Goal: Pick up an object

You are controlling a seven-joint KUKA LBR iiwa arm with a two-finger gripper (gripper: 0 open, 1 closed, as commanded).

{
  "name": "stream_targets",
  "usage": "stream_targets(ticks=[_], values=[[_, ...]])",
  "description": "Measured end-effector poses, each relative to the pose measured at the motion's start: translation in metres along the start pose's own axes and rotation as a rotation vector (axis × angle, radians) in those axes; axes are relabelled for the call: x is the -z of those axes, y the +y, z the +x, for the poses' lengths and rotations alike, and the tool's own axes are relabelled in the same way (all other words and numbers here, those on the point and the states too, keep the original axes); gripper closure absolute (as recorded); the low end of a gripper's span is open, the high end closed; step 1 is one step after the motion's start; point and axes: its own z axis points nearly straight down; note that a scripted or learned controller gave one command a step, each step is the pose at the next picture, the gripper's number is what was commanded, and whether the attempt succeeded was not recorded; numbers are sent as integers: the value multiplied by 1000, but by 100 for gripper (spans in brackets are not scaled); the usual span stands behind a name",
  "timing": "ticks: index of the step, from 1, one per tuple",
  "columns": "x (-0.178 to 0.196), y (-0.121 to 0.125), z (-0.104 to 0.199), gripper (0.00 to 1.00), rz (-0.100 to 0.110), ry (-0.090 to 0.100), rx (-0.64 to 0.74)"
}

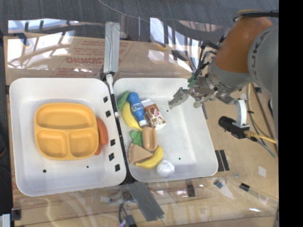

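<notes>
The grey two-finger gripper point(180, 98) hangs over the shallow white right bin point(189, 145), fingers apart and holding nothing. Toy food clusters along that bin's left side; the small brown-and-white carton point(155, 116) lies nearest the gripper. Descending squarely over it, avoiding the blue bottle point(136, 108), looks wisest.

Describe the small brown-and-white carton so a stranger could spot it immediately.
Look in the right-hand white bin, at the heap of toy food along its left side. The carton lies near the top of the heap, just right of the blue bottle. It alone is boxy, brown with white patches.
</notes>
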Motion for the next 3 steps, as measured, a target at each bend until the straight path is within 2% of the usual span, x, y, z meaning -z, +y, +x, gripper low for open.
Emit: stream_targets(ticks=[1, 2, 3], values=[[-129, 61, 17, 0, -21, 0, 45], [-151, 74, 15, 0, -10, -4, 215], [-155, -35, 32, 0, 1, 0, 182]])
